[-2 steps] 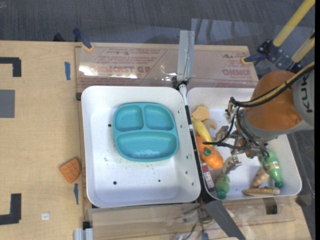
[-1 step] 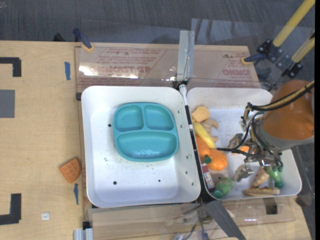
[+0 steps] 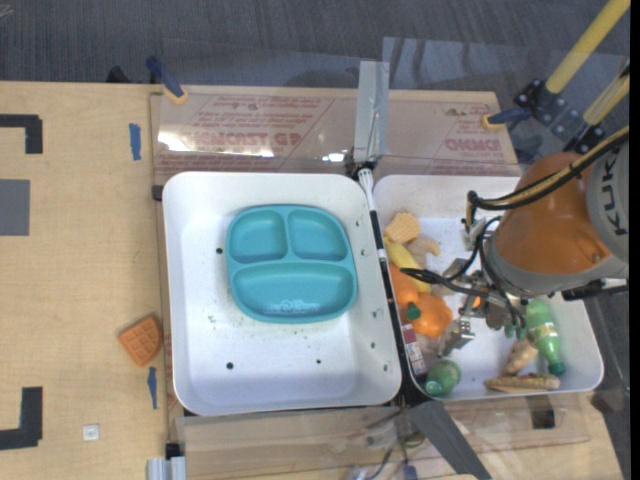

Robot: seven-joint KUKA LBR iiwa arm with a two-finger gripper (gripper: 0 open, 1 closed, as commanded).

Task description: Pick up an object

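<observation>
Several toy foods crowd the right bin (image 3: 590,363), beside the teal plate (image 3: 291,265). Gripper (image 3: 462,326) hangs just right of the orange item (image 3: 428,318); its opening cannot be told. Risk: neighbouring pieces may block the descent or cause a glancing, empty grasp.

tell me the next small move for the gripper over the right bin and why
Probably a short descent toward the orange object. The gripper sits low in the right bin, just right of that object, with nothing visibly between its fingers. The toys crowd the bin's left side, so going straight down rather than sideways seems least likely to knock the green ball. The left bin's teal plate is not involved.
</observation>
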